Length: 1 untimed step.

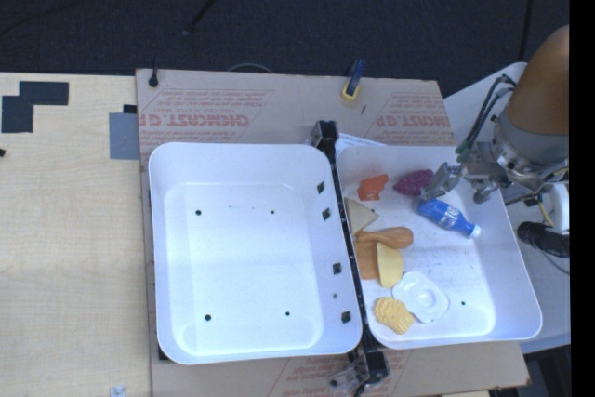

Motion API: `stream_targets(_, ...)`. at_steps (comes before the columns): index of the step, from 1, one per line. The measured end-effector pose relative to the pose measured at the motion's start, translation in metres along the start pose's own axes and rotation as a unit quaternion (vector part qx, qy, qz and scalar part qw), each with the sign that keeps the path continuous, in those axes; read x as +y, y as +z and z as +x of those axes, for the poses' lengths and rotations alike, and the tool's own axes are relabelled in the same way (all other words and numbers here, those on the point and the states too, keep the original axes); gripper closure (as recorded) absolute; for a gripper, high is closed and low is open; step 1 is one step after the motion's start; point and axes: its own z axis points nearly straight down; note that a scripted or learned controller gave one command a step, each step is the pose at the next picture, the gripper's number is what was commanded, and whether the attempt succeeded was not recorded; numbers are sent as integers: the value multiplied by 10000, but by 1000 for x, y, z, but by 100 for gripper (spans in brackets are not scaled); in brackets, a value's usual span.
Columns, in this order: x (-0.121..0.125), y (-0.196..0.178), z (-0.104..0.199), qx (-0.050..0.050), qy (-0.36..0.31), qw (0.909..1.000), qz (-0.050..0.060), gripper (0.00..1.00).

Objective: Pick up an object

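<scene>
From my feed the arm (539,98) came in from the right, orange band up top, grey wrist below. The pincer (444,183) sat low over the far part of the right bin (521,293), just above the blue bottle (448,218) and right beside the purple piece (414,181). Couldn't tell if it was apart or together; too small and blurred at that angle, and I saw nothing lifted.

Objs were all in the right bin. Blue bottle lay on its side, tilted, white cap end toward the right. Purple piece sat far of it, w/ an orange-red piece (373,187) just left of that. Near the divider lay a pale wedge (360,216). Nearer in, an orange-brown roll (386,238) lay across, touching a yellow block (390,266) below it. A white round item (423,297) and a yellow ridged piece (393,315) sat at the near end, just beside each other.

Left bin (167,200) sat alongside, both on the cardboard-topped counter (232,107).
</scene>
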Motion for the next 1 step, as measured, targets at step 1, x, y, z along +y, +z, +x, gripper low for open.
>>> stream_targets(1, -9, 120, 31, 5, -7, 10000, 11, 0)
